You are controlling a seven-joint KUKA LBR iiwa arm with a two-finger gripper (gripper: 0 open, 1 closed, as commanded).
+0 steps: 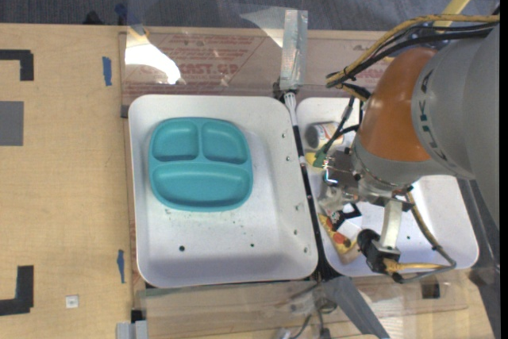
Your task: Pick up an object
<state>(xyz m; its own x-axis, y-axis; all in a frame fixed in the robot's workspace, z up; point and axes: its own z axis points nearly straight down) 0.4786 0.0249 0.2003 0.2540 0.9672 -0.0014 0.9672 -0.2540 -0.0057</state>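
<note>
Reaching from right, grey arm with orange band (397,111) hangs over right bin (452,206). Two white bins on tabletop (63,171), side by side. Left bin (214,250): one teal divided plate (201,163), three compartments, rounded corners, lying flat toward bin's upper left, few dark specks on bin floor below it. Right bin: small cluttered items (337,230) near its left wall, red and yellow bits, partly hidden under wrist, count unclear. End effector (349,186) low among them; grip state cannot be told.
</note>
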